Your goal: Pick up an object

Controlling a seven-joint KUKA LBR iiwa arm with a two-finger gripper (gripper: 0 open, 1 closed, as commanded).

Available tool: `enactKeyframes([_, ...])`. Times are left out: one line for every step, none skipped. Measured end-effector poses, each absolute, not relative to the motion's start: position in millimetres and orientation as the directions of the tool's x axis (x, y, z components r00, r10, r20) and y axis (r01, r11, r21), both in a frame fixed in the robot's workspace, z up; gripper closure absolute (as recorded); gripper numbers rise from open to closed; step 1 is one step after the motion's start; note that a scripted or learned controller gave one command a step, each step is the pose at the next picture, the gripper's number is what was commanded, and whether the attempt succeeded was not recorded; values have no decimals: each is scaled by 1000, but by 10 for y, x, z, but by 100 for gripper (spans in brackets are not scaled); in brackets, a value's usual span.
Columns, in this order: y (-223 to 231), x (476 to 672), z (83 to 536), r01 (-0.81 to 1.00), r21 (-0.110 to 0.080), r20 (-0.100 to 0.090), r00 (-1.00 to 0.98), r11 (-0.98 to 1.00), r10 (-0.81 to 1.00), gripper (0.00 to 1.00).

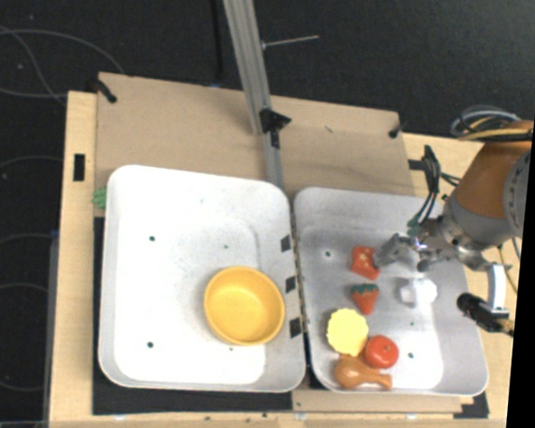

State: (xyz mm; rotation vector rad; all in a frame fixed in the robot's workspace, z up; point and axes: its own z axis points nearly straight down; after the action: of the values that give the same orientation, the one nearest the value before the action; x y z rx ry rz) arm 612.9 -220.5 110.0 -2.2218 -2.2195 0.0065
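Over rt bin (460,363), jaws (418,256), nr strawberry (365,261)

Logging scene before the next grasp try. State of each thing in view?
yellow bowl: upright, open side up, in the left bin
two red strawberry pieces: loose in the right bin, apart
yellow round piece: lying by the tomato
red tomato: resting near the front wall
orange drumstick: on its side
hand: above the right bin, holding nothing visible
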Motion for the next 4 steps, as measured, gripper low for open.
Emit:
enactKeyframes([-2227, 6128, 1013, 1000, -1, -5, 3, -3, 1000, 0])
enactKeyframes([-2233, 6138, 1127, 1000, 3, -5, 3, -3, 1000, 100])
enactKeyframes([-2262, 6072, 1614, 1000, 6, -1, -1, 1, 1000, 100])
enactKeyframes([-2253, 6031, 2215, 1000, 3, -2, -3, 3, 1000, 100])
